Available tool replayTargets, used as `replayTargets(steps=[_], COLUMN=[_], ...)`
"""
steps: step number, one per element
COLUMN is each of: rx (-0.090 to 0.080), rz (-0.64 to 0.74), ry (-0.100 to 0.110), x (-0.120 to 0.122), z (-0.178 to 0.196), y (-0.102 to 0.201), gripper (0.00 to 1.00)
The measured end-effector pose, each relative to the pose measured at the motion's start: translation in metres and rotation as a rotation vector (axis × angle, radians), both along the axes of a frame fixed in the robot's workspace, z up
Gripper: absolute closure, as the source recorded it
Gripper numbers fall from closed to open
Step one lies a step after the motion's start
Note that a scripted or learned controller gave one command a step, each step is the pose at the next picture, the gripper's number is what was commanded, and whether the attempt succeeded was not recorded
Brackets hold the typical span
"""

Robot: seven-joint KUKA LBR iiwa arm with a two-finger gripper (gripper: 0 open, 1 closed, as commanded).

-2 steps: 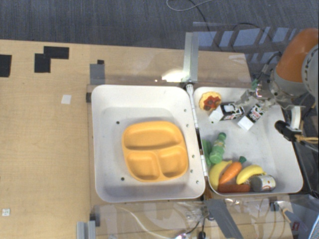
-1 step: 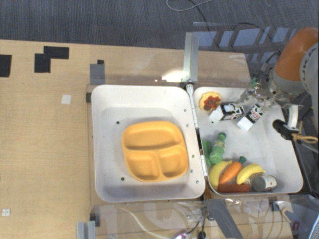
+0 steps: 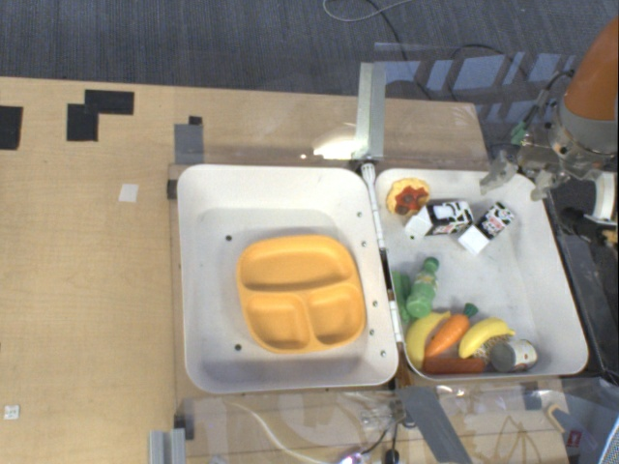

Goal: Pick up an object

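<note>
The right bin holds several toys. At its far side lie a round pizza toy, a black-and-white carton, a second such carton and a small white block. In the near corner sit a green bottle, a carrot, a banana and a grey can. My gripper hangs over the bin's far right corner, just right of the second carton. It is open, with nothing between its fingers.
A yellow compartment plate lies in the left bin. A metal divider separates the two bins. The arm's orange band rises at the far right. Cables run along the near bench edge.
</note>
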State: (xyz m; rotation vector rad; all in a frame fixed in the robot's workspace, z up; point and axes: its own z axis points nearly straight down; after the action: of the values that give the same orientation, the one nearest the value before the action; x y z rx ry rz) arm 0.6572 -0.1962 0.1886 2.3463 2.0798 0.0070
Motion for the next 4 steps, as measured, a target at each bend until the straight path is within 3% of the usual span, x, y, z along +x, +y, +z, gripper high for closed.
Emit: replayTargets(steps=[1,2,3,4], rx=[-0.003,-0.001,-0.003,-0.002], rz=[-0.071,-0.055,-0.09,-0.238], ry=[-0.018,-0.003,-0.012,-0.011], x=[0.013,0.006,-0.034,-0.027], z=[-0.066,-0.092,-0.096,-0.097], y=[-0.001,0.014,0.006,0.026], gripper=[0.0,0.0,0.0,0.0])
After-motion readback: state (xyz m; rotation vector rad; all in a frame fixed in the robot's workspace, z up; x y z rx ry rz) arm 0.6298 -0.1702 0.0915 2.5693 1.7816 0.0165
